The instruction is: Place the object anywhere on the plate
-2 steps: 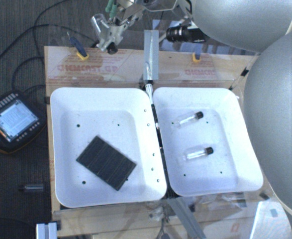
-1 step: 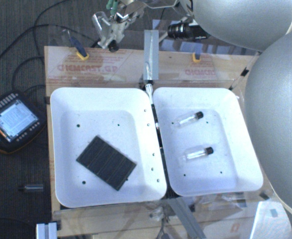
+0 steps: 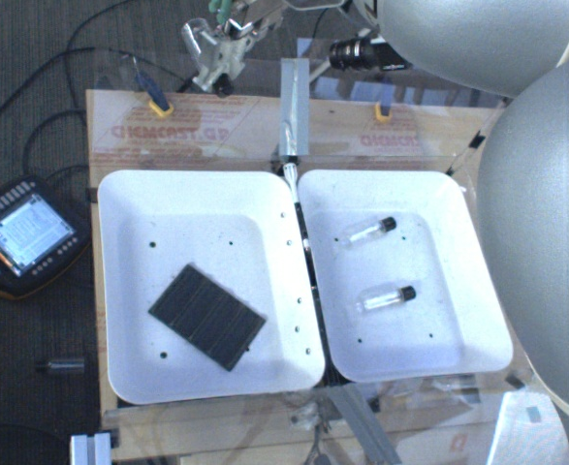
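While the jaws hang high over the far edge of the surface, above the seam between the two bins and a little towards the plate's side, their stance cannot be told from this angle (the metal parts there overlap into one bright tangle). The arm (image 3: 478, 27) bulks grey along the far-right corner and down the right side.

Out from there, the vial bin (image 3: 478, 289) carries two small clear tubes with black caps, either of which could be the object. The far vial (image 3: 371, 230) lies near the middle of the bin's far half, tilted, cap towards the far-right corner. The near vial (image 3: 386, 298) lies just nearer the front edge, roughly parallel to it, cap on the same side. They are apart from each other and from the bin walls.

The plate (image 3: 206, 316), a dark ribbed rectangle, lies flat and skewed in the other bin (image 3: 119, 260), towards its near edge.

In my judgement either tube is light, stiff and smooth, so it will likely roll or squirt sideways if pinched off-centre, and if it is glass it could crack under a hard squeeze. The best hold looks like across the barrel at mid-length, closing square to the long axis, with the wrist turned to match the tilt. The ribs on the plate may help stop it rolling once released.

A pendant (image 3: 22, 235) sits beyond the left edge.
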Available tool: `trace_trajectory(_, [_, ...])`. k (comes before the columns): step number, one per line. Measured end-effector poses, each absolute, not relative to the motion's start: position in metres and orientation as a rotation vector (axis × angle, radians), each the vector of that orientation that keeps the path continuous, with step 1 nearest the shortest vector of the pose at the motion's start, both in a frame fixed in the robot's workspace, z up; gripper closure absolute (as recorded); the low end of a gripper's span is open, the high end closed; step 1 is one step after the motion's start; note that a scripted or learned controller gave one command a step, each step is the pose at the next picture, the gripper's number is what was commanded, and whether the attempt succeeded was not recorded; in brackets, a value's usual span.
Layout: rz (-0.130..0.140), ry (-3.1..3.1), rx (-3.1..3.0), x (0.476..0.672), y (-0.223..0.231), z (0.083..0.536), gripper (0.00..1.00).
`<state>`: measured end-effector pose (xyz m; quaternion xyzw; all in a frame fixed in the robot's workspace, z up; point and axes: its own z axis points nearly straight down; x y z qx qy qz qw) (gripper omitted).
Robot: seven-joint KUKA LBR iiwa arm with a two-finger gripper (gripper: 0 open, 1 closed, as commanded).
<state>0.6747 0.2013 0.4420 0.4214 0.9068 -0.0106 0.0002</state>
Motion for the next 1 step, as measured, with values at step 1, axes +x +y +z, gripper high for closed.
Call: trace_trajectory(1, [-0.044,2.846,1.326,0.6769,0.2010,0.4480,1.00])
